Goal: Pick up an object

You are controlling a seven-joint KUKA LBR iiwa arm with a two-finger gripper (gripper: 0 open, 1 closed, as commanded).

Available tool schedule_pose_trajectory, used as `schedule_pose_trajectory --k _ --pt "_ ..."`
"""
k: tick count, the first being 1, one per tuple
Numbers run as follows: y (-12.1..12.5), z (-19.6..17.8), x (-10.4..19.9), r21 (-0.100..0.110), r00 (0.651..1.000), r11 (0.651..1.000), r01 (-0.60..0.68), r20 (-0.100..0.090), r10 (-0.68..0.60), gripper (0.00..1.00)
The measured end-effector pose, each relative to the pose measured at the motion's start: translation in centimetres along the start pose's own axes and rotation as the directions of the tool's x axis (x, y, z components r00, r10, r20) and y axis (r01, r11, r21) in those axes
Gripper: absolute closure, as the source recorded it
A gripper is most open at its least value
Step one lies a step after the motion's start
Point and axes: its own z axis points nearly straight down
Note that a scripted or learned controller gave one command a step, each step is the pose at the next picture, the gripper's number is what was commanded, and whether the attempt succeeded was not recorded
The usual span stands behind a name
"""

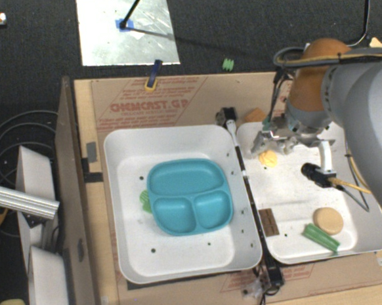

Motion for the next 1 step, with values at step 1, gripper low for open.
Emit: schedule_pose_trajectory --k 1 --pt "0.99 -0.08 0.19 -0.002 1.000 1.000 0.003 -0.001 -0.003 0.00"
